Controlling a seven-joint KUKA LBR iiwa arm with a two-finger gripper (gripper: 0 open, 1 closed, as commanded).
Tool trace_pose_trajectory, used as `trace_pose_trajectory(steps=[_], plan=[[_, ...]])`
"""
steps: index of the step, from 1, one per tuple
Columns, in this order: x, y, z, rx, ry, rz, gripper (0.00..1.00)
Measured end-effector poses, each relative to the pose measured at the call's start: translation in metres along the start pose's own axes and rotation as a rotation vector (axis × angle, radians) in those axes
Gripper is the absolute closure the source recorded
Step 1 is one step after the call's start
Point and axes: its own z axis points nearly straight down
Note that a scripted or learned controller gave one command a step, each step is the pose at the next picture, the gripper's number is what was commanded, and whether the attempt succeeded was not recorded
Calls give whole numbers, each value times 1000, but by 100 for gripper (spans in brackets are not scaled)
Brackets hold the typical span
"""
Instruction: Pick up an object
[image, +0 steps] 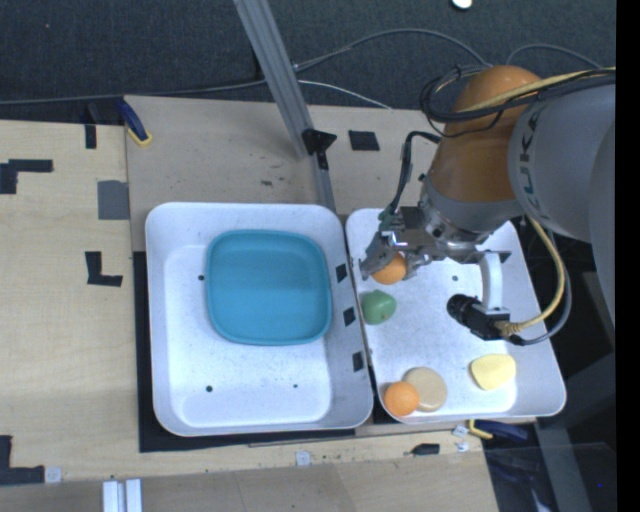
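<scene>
Orange ball (391, 269) sits between the pincer (389, 262) fingers, upper left of the right bin (535, 400). Grip looks shallow; it could slip during the lift. Green ball (378, 306) lies just below, and the blue plate (268, 286) is in the left bin.

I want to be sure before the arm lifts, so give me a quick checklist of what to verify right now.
1. Gripper over the right bin: ok.
2. Orange object sits at the fingertips: ok.
3. Firm grasp on it: cannot tell.
4. Green object close below, separate from it: cannot tell.
5. Orange ball, beige disc and yellow piece lie away from the gripper: ok.
6. Blue plate in the left bin, out of the way: ok.
</scene>
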Motion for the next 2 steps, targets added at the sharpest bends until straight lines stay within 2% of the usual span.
trace_pose_trajectory(steps=[2], plan=[[105,-38,13,-1,0,-2,100]])
